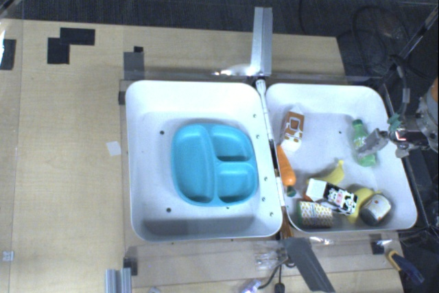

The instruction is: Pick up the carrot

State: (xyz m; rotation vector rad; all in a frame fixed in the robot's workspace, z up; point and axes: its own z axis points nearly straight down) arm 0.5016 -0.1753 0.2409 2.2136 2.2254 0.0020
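Note:
The orange carrot (285,168) lies along the left wall of the right bin (322,96), its tip pointing toward the front. My gripper (376,141) reaches in over the right rim of that bin, beside a green bottle (359,135) and far to the right of the carrot. Nothing shows between the gripper and the carrot but bare bin floor and a yellow banana (337,171).
The left bin (147,147) holds a blue divided tray (212,162). In the right bin lie a small white and brown carton (293,128), a white box (316,188), a patterned packet (315,213), a black and white item (341,199) and a grey round object (376,209).

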